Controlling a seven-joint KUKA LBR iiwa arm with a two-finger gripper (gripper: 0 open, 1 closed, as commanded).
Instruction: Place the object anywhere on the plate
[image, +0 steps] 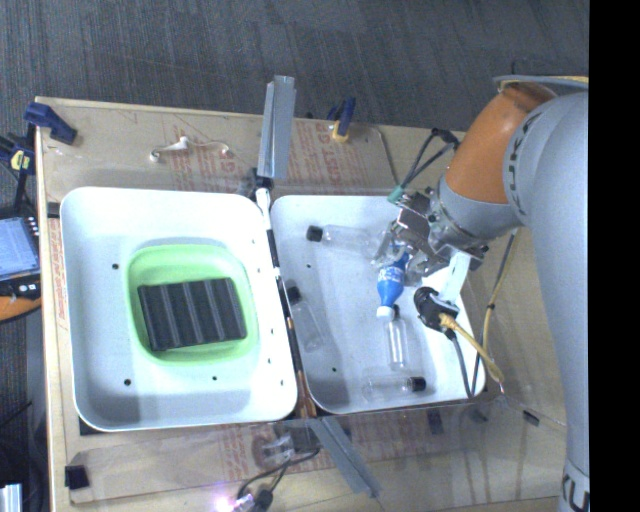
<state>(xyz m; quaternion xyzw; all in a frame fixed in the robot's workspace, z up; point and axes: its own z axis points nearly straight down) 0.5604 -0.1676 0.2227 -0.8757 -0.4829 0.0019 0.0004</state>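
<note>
Reaching in from the right side of the camera view, the grey arm (545, 200) with its orange band bends down over the right bin (345, 395). Its gripper (400, 255) hangs low above that bin's upper right part, and a small bottle (390, 285) with a blue body and white cap points down and slightly left from just under the fingers. The bottle's upper end sits right at the fingertips, but whether the fingers are closed on it or merely beside it cannot be told from this angle.

Several clear tubes lie on the floor of the right bin: one clear tube (398, 340) just below the bottle's cap, another with a black cap (395, 385) near the bin's lower wall, a third (305, 320) close to its left wall, and a fourth with a dark cap (335, 235) towards its upper left corner.

To the left of the right bin, touching it along the shared edge, stands the left bin (80, 300). A green plate (190, 265) lies in its middle, carrying a dark ribbed block (190, 310). The bottle is well apart from the plate.
</note>
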